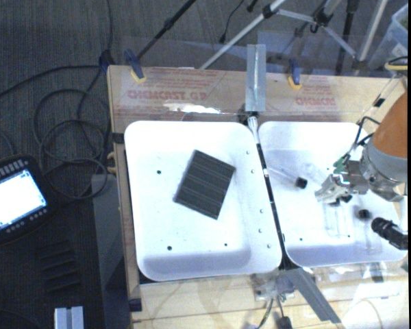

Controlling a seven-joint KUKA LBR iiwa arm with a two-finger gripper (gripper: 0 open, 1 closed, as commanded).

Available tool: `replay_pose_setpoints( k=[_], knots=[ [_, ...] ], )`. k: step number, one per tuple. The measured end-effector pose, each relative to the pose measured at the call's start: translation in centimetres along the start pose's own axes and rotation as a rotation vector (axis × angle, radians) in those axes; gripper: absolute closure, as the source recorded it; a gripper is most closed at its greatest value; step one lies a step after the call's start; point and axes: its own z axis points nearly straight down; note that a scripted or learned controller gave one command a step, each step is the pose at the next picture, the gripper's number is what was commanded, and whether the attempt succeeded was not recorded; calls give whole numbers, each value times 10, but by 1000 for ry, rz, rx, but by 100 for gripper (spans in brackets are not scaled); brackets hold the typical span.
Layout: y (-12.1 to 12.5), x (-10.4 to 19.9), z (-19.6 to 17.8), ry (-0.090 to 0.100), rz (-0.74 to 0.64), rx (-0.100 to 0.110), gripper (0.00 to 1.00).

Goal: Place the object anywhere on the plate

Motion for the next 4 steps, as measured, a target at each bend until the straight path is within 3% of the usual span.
replay_pose_setpoints(
  k=[1, 2, 3, 4],
  knots=[
    [28, 98, 1, -2, -73, 0, 100],
    [62, 108, 54, -18, 201, -16, 100],
    [107, 118, 63, -20, 453, -23, 100],
    [125, 124, 64, -16, 720, -17, 100]
  ],
)
